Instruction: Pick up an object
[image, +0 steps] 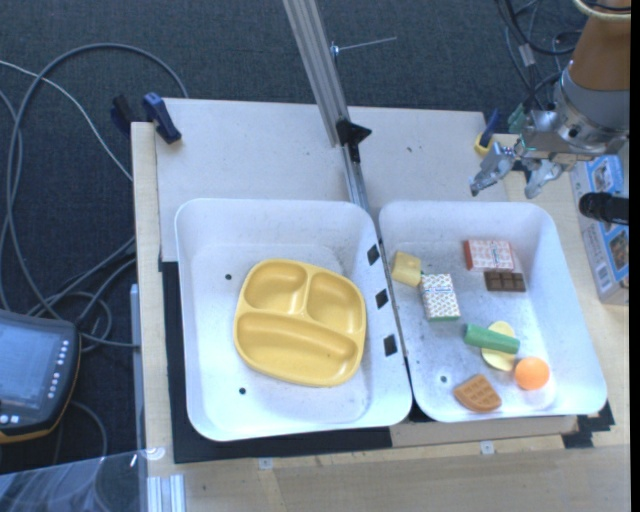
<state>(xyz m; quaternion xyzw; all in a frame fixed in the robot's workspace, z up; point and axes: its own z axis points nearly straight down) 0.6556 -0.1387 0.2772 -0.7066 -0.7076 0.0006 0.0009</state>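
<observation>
The gripper (514, 178) is positioned above the right bin's (570, 280) far rim, fingers spread apart, nothing grasped.

Over in the right bin (570, 300), the pickings lay scattered: a pale yellow block (406, 269) by the left wall, a white patterned box (439, 297) beside it, a red-checked box (489, 254) touching a chocolate bar (505, 281), a green stick (491, 338) across a yellow slice (499, 352), an orange ball (532, 374), and a brown waffle-like piece (477, 393).
</observation>
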